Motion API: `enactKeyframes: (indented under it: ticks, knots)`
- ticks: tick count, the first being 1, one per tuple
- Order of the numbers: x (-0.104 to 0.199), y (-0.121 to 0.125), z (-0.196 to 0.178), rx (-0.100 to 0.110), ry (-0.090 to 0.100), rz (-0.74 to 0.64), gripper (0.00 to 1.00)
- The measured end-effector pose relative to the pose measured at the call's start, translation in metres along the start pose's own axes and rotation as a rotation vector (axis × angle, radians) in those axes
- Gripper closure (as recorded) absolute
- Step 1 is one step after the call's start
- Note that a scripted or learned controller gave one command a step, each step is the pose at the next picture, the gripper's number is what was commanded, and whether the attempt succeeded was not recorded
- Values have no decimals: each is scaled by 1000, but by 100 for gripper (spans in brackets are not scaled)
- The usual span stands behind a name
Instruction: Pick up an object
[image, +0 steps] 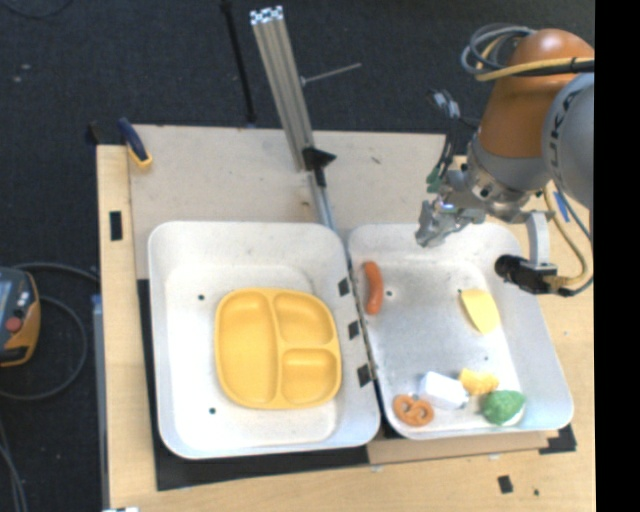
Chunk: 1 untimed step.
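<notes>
My gripper (432, 229) hangs over the far edge of the right bin (430, 300), with nothing seen between its fingers. In that bin an orange sausage (372, 287) lies by the left wall, below and left of the gripper. A yellow wedge (481, 309) rests toward the right. Along the near edge sit a pretzel-like orange piece (412, 409), a white block (441, 388), a small yellow piece (479, 381) and a green piece (503, 406).
The left bin (180, 260) holds a yellow divided plate (277, 347). An aluminium post (288, 90) rises behind the bins. A black cable connector (523, 272) hangs over the right bin's right side.
</notes>
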<state>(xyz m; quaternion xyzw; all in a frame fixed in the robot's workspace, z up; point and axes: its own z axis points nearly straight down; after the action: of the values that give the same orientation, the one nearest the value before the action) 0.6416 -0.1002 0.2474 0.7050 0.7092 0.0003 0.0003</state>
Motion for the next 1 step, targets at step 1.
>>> enactKeyframes:
  ticks: [1]
  knots:
    - [49,2,-8,-2,1,-1,100]
